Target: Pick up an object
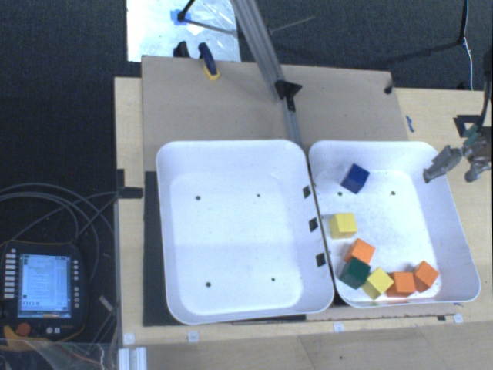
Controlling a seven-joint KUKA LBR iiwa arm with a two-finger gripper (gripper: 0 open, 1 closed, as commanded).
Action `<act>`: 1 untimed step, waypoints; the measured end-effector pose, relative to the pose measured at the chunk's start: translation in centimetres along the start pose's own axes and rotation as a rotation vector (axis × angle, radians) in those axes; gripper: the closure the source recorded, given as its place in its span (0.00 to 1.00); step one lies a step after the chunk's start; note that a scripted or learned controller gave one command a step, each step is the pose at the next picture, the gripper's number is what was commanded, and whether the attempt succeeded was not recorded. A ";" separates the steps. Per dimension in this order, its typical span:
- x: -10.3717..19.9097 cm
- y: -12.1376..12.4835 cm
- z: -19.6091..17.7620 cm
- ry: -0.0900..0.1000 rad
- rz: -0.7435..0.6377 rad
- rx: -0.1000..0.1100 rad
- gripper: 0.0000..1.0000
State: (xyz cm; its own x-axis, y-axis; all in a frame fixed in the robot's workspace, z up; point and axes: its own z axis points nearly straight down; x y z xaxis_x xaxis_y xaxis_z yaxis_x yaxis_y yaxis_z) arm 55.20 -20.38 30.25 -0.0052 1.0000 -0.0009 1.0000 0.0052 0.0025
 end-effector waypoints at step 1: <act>0.0 0.0 0.0 0.000 0.000 0.000 0.00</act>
State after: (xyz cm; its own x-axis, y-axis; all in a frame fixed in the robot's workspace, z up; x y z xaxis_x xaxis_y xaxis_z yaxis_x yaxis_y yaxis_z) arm 55.21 -20.37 30.26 -0.0052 1.0000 -0.0008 1.0000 0.0052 0.0026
